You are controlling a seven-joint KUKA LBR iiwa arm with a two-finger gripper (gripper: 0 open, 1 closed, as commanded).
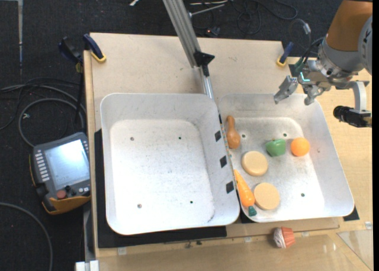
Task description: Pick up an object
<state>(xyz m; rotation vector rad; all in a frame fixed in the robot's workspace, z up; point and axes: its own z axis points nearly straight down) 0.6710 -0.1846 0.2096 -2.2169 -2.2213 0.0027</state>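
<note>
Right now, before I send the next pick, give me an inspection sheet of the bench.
Surface: wooden bench bearing two shallow white bins side by side.
Job's things: right bin holds an orange ball, a green item, two tan discs, a toy carrot and a brown item.
Clutter: a small pinkish item lies on the bench outside the bins, near the front edge.
Grippers: gripper above the right bin's far edge, fingers open, nothing between them.
Cables: black cables on the floor beyond the bench.
Surroundings: control pendant at left; left bin beside it.
</note>
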